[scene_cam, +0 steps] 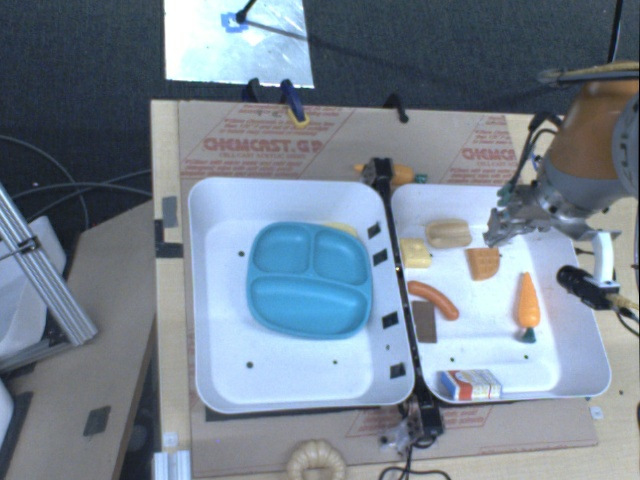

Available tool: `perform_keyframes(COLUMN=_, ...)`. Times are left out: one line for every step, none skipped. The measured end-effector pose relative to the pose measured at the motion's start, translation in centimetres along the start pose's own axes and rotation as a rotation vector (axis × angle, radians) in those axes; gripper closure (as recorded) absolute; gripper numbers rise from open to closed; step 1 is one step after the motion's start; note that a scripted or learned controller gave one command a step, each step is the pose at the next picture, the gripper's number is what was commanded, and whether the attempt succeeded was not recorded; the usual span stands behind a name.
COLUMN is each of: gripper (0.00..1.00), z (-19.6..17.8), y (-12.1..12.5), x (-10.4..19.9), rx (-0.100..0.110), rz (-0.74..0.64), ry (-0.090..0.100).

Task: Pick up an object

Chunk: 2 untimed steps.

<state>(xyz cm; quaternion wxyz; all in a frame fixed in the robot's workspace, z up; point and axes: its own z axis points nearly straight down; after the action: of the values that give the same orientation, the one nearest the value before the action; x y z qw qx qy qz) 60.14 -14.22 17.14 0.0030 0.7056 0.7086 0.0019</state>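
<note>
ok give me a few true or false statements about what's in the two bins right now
1. The blue divided plate lies in the left bin. True.
2. The carrot lies in the left bin. False: it lies in the right bin.
3. The gripper is over the right bin. True.
4. The sausage rests on the blue plate. False: it lies on the right bin's floor.
5. A small box sits at the right bin's near edge. True.
</note>
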Motion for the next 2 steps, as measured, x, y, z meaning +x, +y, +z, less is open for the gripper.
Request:
perform_keyframes(gripper=1.00, z=-5.5, y=0.2, x=0.0, rx=-0.001, rz=-0.001, ry=0.000)
perform_keyframes(gripper=1.00, z=-6.3, y=-2.1, x=4.2, rx=0.005, rz=-0.004, ry=0.003)
